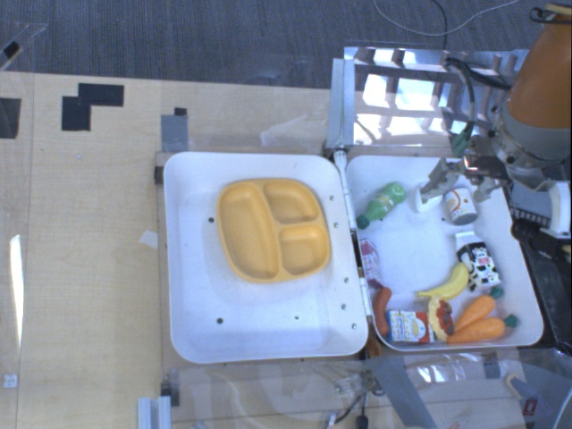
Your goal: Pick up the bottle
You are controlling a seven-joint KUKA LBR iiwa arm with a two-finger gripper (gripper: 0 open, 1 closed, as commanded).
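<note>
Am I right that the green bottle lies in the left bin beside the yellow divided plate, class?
Not quite. In the camera view the green bottle lies in the right bin. The yellow divided plate sits alone in the left bin.

A pale wood tone is shown by the worktop [80, 239], marked with black patches at upper left. Both bins are white: the left bin [192, 329] and the right bin [402, 248]. A yellow divided plate [273, 229] is seen in the left bin. In the right bin, a green bottle [382, 203] with a white cap, a white mug [460, 206], a yellow banana [447, 284], two orange carrots [478, 322], a black-and-white cow-patterned carton [481, 264] and a red sausage [382, 309] are seen. The arm [541, 88] is coloured orange and grey.
</note>
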